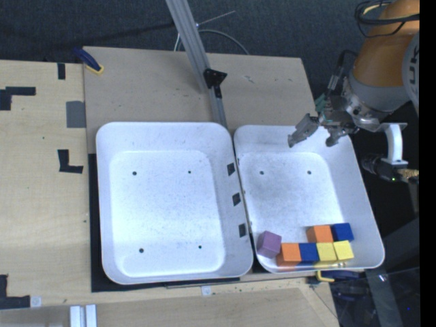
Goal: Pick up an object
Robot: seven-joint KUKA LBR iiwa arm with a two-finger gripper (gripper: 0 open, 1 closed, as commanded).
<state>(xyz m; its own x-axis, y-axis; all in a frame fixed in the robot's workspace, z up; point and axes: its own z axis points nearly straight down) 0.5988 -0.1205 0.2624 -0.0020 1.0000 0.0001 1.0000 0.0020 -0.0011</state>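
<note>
Purple block (270,242) is my pick: it sits slightly apart from the other 6 blocks (320,244) at the near edge of the right bin (361,182). Looks light, rigid, flat-faced, so I'd pinch 2 opposite sides. My gripper (319,133) hangs wide and empty over the bin's far edge, well apart from it.

Coloured blocks (315,245) clustered, right bin's (354,182) near edge.

Blocks (310,246) cluster in the right bin's (361,203) near corner; left bin (109,182) just beside it.
</note>
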